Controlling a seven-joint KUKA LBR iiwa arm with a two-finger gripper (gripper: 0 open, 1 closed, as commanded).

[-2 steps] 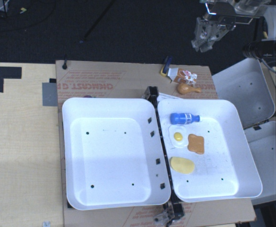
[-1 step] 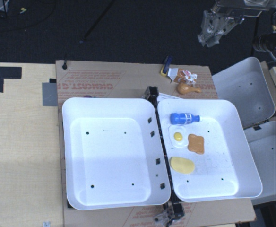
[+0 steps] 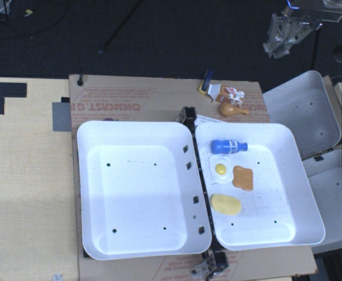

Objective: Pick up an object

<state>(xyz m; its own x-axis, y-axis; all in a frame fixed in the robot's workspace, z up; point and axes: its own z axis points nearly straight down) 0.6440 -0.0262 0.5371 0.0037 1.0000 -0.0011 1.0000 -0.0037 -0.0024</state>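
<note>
The right bin holds a blue bottle lying on its side near the far wall. In front of it lie a white fried egg and a brown toast slice, close side by side. A yellow lump rests nearer the front. My gripper hangs high at the top right of the camera view, well beyond the bins and far from every object, with nothing seen in it.
The left bin stands beside the right one. On the cardboard behind the bins lie an orange drumstick, a small red-and-white packet and a blue-and-yellow piece. A grey metal panel stands at the right.
</note>
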